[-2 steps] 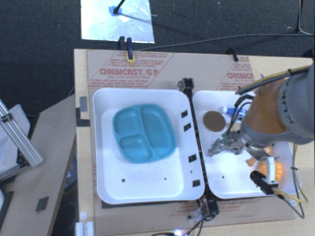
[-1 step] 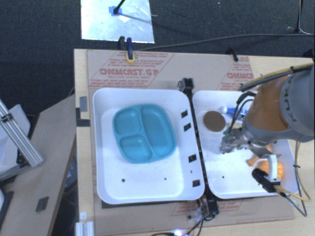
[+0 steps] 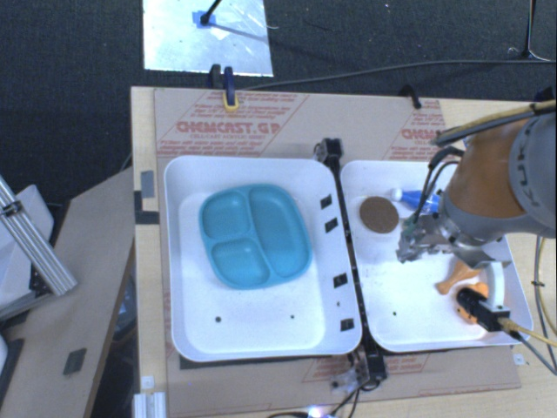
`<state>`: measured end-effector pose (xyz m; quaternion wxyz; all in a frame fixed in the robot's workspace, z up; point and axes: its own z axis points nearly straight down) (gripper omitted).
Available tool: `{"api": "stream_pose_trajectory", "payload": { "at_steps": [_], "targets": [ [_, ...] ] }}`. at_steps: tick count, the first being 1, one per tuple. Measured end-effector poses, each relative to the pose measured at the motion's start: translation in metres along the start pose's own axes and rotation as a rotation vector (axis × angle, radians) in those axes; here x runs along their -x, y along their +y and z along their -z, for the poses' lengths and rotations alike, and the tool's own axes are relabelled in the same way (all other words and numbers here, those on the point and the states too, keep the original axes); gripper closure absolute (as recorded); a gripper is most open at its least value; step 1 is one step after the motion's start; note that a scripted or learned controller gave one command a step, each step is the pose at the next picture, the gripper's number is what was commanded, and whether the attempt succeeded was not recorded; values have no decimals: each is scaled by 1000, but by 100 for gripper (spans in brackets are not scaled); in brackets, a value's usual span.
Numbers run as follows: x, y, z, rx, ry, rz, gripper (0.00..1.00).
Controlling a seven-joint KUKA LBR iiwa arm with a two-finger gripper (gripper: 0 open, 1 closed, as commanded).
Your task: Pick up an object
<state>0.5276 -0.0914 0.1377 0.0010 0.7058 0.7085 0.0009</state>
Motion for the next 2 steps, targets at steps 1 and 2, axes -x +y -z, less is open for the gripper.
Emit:
{"api": "stream_pose_trajectory", "payload": {
  "at_steps": [1, 2],
  "targets": [
    [3, 0, 43, 1, 0, 0, 100],
    [3, 2, 77, 3, -1, 0, 100]
  ]
}}
